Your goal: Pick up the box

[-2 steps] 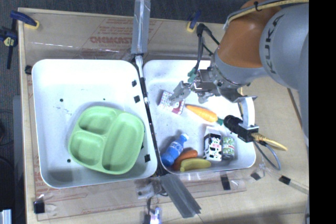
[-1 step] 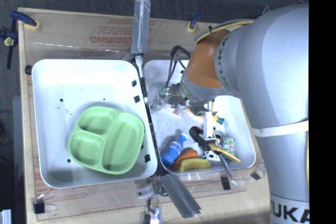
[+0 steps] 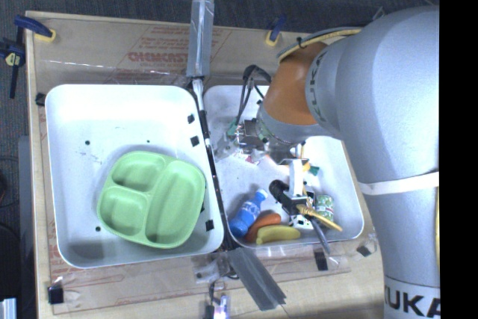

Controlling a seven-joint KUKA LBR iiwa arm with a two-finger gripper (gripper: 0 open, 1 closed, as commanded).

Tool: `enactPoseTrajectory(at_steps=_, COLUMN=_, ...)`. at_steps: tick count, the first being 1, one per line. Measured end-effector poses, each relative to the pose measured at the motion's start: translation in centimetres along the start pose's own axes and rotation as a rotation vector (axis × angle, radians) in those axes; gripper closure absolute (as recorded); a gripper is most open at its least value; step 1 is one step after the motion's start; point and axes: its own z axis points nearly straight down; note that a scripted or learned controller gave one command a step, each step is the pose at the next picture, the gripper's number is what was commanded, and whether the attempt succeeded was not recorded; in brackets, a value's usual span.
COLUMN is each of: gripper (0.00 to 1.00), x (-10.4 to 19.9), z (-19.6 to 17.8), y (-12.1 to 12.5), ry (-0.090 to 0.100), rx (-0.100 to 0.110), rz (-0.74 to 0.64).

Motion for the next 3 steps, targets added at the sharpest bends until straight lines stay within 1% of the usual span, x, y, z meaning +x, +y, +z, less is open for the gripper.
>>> enactPoseTrajectory(at_steps=1, gripper=1.0, x=0.2, z=-1.0, y=0.0, ry=0.003, rx=0.002, rz=-0.007)
enactPoseTrajectory(at_steps=2, gripper=0.0, x=0.0, z=-1.0, y=0.0, ry=0.0, rx=0.001, rz=-0.004)
enactPoseTrajectory(at_steps=3, gripper=0.0, x=-0.5, z=0.6, y=4.0, ry=0.01, rx=0.014, rz=-0.007)
